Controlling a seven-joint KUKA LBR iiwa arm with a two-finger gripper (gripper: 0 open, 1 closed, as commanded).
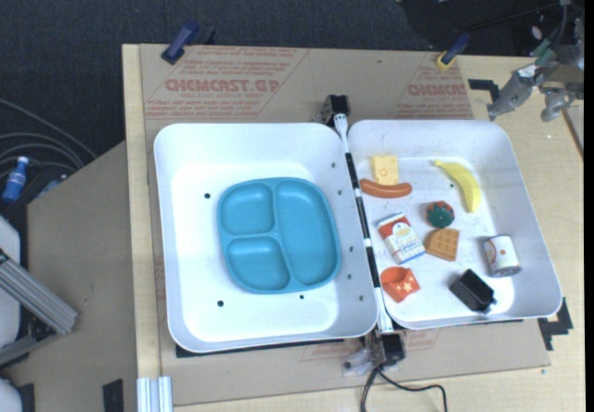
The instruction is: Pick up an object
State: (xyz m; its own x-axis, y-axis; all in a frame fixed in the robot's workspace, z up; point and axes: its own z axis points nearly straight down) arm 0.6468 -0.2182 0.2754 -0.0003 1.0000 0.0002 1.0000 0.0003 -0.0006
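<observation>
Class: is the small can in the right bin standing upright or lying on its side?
On its side: the can shows its round end sideways.

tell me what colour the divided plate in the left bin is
The divided plate is light blue, with three compartments. It shows best in the camera view.

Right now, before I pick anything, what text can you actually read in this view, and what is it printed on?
"CHEMCAST GP", red print, on the brown board behind the left bin.
The same red print repeats on the board behind the right bin, too partial to read fully.
Small carton in the right bin: printed label, too small to read.
Can: markings blurred, unreadable.
</observation>
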